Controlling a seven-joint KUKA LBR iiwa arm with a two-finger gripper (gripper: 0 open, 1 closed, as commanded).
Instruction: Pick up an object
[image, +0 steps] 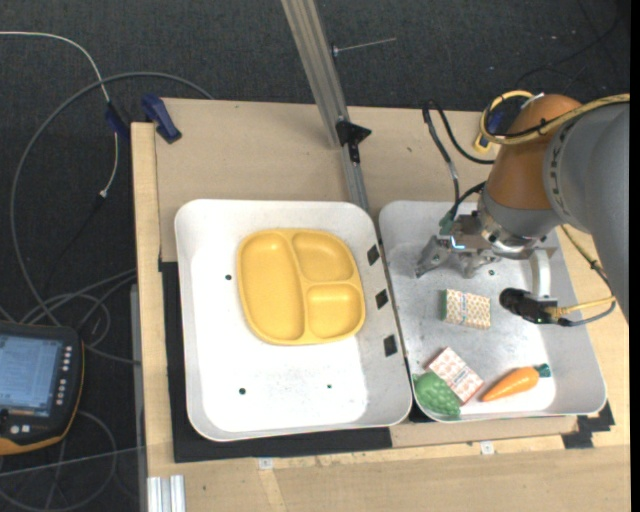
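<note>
Arm (600, 150) was grey, rounded casing, with an orange band (520, 180) above the wrist. Yellow-and-black cable loop (500, 115) sat atop the band. Gripper (458, 258) was grey metal with a small cyan light.

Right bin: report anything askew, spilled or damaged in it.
Nothing looks damaged or spilled. In the right bin, the carrot, green item and one patterned packet crowd the near edge; another packet lies alone mid-bin, below the gripper.
</note>
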